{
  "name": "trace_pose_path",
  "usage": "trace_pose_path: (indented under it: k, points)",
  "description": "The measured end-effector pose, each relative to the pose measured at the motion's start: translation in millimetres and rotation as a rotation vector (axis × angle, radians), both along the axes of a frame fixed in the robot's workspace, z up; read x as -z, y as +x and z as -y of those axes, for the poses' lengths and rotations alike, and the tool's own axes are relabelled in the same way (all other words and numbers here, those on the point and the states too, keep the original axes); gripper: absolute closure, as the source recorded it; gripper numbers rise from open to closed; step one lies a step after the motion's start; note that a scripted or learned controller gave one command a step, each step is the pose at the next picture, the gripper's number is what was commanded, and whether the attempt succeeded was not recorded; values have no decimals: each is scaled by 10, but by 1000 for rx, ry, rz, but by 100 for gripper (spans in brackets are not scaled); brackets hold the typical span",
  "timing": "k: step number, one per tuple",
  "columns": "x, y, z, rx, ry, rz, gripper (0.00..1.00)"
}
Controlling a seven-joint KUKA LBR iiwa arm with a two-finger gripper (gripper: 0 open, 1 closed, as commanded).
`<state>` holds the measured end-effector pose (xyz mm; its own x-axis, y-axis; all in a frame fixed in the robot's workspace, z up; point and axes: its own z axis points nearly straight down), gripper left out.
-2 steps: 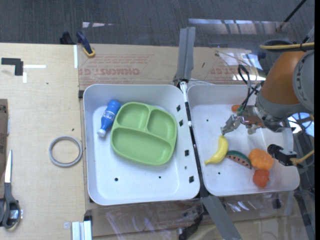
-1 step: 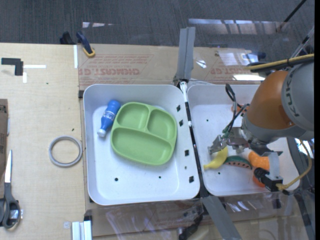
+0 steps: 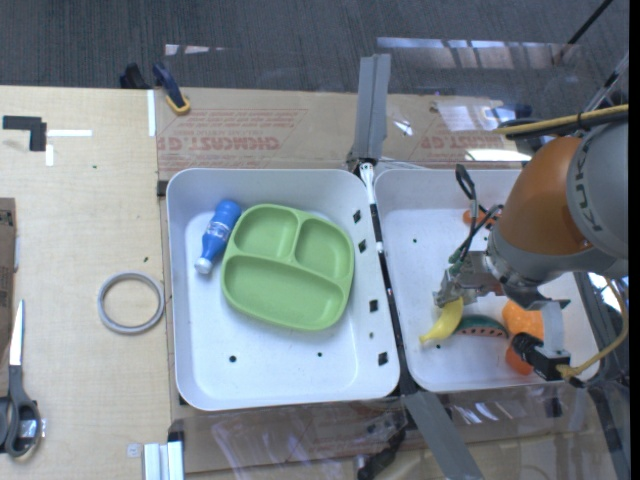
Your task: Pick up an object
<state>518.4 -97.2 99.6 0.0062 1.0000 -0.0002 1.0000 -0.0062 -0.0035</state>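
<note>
You see the gripper (image 3: 452, 290) low in the right bin (image 3: 420, 230), right above the upper end of a yellow banana (image 3: 442, 324) that lies near the front wall of this bin, and whether it is released or clenched on something I cannot tell, because the wrist and the dark hardware cover that spot. The banana looks like a toy of plastic, so you can expect it to be light and stiff, with a smooth and a little slippery skin that may slide out if the hold is only at the tapered tip. It is better to take it across the thick middle, where the curve is fullest. Just beside it lie an orange object (image 3: 522, 320) and a flat piece with green and red (image 3: 482, 326), partly under the arm, so a wide approach could push them. In the left bin (image 3: 190, 268) a green divided plate (image 3: 290, 266) and a small blue bottle (image 3: 217, 232) rest well apart from the gripper
</note>
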Motion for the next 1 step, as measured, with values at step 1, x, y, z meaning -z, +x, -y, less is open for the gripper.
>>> trace_pose_path:
  k: [1]
  points:
    - [-915, 163, -567, -7, -1, 2, 100]
